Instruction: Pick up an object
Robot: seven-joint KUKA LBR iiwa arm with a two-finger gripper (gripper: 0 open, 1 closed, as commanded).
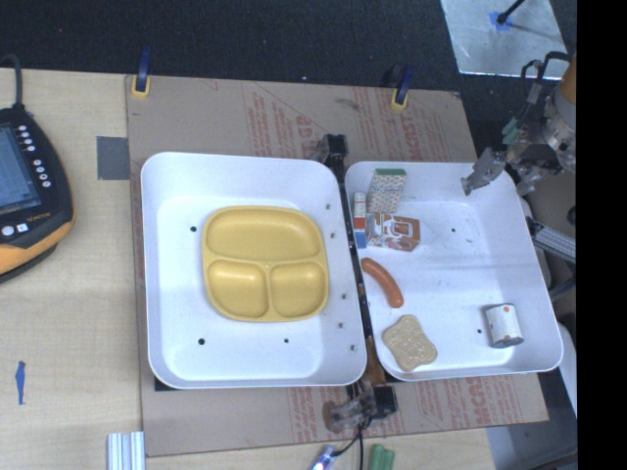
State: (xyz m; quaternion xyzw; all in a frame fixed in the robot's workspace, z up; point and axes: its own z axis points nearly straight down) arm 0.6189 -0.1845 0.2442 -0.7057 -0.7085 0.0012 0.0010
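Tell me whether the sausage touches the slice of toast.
Apart. The camera view shows bare white bin floor between the sausage and the slice of toast.

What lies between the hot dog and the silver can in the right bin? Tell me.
Bare white bin floor in the camera view; nothing sits between the hot dog and the silver can.

You are looking down on two white bins side by side on a cardboard sheet (pixel 294 116). The left bin (pixel 167 262) holds a yellow divided plate (pixel 265 262). The right bin (pixel 524 272) holds a green-topped carton (pixel 386 190), a brown-and-white packet (pixel 395 232), a toy sausage (pixel 382 281), a slice of toast (pixel 409 343) and a small silver can (pixel 502 324). The gripper (pixel 487 171) sits at the right bin's upper right rim, apart from every object. A teach pendant (pixel 24 199) rests at the far left.
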